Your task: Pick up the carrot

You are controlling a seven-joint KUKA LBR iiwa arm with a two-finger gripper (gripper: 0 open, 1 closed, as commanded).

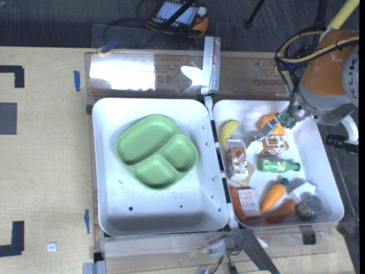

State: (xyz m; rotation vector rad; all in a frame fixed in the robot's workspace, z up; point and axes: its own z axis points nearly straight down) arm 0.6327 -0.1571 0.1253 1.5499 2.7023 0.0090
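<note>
The carrot (274, 194), orange with a green top, lies tilted in the front part of the right bin (329, 164). It rests between a red-and-white box (247, 202) and a grey can (308, 208), with a red item (281, 212) touching its lower end. My gripper (267, 130) hangs low over the back of the same bin, beside an orange toy (267, 120) and above a small carton (274, 144). It is well apart from the carrot, about a third of the bin's length behind it. Nothing shows in its grasp.
A green bottle (278, 165) lies between gripper and carrot. A banana (228, 131) and a snack packet (238, 161) sit along the right bin's left wall. The left bin (108, 198) holds a green divided plate (157, 151). The arm's orange band (328, 67) rises at the upper right.
</note>
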